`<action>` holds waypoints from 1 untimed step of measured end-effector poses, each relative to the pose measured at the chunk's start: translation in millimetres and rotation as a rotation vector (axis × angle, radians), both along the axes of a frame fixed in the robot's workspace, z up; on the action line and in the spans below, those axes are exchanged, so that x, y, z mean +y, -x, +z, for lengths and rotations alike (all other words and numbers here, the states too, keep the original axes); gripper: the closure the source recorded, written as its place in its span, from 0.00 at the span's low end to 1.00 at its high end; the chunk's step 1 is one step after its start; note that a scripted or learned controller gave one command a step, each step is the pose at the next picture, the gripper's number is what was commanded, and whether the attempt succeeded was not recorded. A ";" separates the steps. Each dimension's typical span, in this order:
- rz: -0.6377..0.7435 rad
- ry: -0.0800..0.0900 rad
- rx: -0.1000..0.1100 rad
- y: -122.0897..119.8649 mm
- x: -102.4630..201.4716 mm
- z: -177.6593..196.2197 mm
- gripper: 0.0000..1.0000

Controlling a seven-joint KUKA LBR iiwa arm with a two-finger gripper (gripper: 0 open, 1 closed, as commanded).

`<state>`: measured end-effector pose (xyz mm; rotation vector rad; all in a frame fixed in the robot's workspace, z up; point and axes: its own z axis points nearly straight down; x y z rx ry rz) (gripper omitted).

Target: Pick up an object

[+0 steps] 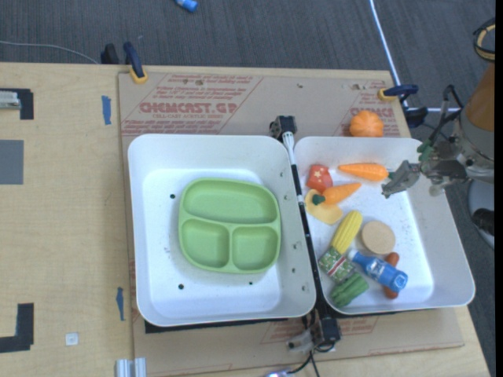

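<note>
A robotics lab, by the look of it: a plywood counter [55, 210] with a printed board [236, 100] clamped on by clips [135, 65], two white bins [149, 210] bolted side by side, loose cable [377, 22] trailing over grey carpet [275, 22].

One fixed camera above my bench, looking down at slant. Both white bins in frame: left bin [149, 210], right bin [440, 242]. Floor along top edge. My arm [479, 124] enters from right.
</note>
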<state>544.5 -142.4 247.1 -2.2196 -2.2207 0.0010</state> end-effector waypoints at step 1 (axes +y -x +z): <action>0.001 0.000 0.001 -51.4 29.8 -85.5 0.00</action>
